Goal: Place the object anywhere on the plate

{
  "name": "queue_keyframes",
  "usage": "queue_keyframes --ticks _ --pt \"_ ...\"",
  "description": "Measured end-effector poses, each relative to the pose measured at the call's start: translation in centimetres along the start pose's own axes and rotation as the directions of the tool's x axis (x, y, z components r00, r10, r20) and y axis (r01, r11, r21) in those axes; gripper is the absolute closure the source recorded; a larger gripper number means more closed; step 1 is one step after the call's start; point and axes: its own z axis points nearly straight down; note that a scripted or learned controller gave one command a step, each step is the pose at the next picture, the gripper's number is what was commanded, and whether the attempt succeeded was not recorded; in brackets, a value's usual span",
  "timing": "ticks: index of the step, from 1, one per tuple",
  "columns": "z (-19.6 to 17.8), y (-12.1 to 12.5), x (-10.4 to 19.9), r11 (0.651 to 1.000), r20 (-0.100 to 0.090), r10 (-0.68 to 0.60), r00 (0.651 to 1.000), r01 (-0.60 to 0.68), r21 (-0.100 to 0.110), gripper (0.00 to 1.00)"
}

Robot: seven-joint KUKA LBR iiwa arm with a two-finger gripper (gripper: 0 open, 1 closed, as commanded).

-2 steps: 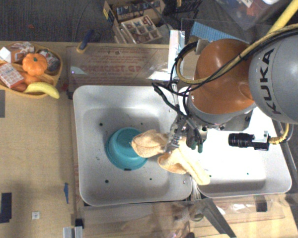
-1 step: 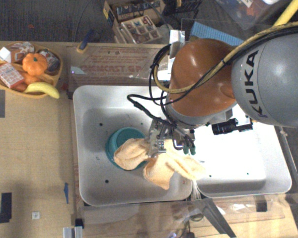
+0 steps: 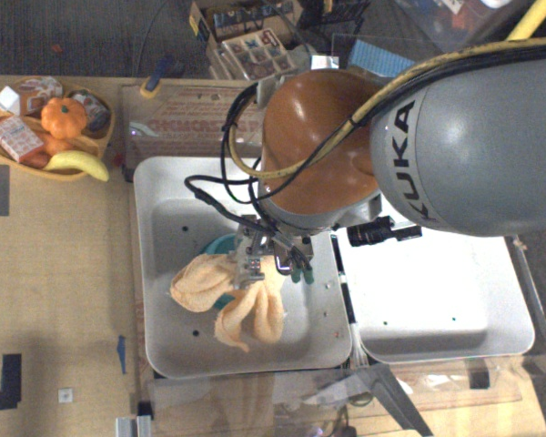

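A pale yellow, crumpled cloth-like object lies in the left bin. It covers most of a teal plate, of which a small arc shows at the cloth's upper edge. My gripper hangs low over the upper right part of the cloth, right at its edge. The grey arm and its orange band hide the bin area behind it. Whether the gripper touches the cloth is not clear from this angle.
The right bin sits beside the left one, under the arm. A bowl of toy fruit stands on the bench at the far left. Boxes and clutter lie beyond the bins' far edge.
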Motion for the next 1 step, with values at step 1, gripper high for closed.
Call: queue_keyframes --ticks 1 --pt "-0.05 -0.01 -0.02 1.000 0.001 0.001 1.000 -0.001 0.000 0.00"
